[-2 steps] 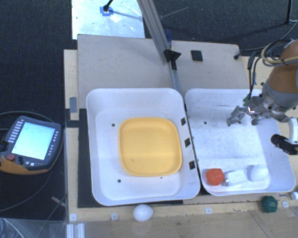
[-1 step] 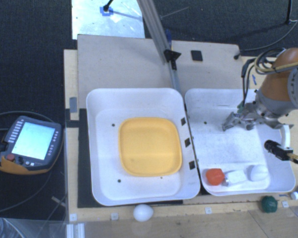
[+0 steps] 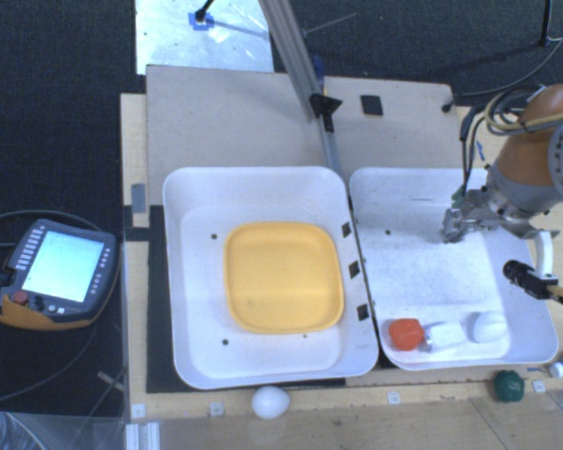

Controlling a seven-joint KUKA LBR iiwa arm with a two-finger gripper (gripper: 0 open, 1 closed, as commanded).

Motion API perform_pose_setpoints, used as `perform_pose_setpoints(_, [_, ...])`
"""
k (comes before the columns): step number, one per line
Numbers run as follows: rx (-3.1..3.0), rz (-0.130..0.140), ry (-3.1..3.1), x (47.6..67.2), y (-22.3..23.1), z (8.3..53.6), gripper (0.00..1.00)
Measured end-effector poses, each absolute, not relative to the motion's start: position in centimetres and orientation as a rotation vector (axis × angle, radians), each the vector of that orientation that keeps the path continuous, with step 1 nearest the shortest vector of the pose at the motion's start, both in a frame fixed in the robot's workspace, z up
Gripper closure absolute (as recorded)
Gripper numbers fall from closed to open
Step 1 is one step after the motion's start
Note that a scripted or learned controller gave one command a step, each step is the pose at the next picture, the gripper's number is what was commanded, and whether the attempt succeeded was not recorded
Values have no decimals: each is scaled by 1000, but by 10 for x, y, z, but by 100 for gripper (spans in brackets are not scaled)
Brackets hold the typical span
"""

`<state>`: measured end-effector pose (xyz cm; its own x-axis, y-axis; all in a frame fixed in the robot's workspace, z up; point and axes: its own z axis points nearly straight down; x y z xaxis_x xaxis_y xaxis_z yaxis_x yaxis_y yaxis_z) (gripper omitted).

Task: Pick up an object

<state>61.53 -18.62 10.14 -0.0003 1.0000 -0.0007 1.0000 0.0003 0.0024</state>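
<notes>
Over the right shallow white plastic bin point(image 3: 394, 190), the gripper point(image 3: 453, 225) hovers, finger state unclear. Along that bin's near wall lie an orange round object point(image 3: 405, 334), a white block point(image 3: 445, 335) and a white ball point(image 3: 489, 326).

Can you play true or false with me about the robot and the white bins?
1. A yellow plate lies in the left bin. True.
2. The orange thing is in the left bin. False: it sits in the right bin, near its front edge.
3. The robot's hand is over the right bin. True.
4. The hand is holding the white ball. False: the ball lies in the right bin's front corner, apart from the hand.
5. A white egg lies outside the bins, on the bench in front of the left bin. True.
</notes>
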Motion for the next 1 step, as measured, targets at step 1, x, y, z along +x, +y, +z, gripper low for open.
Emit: perform_pose_setpoints(1, [2217,5,2219,626,-184,159,100])
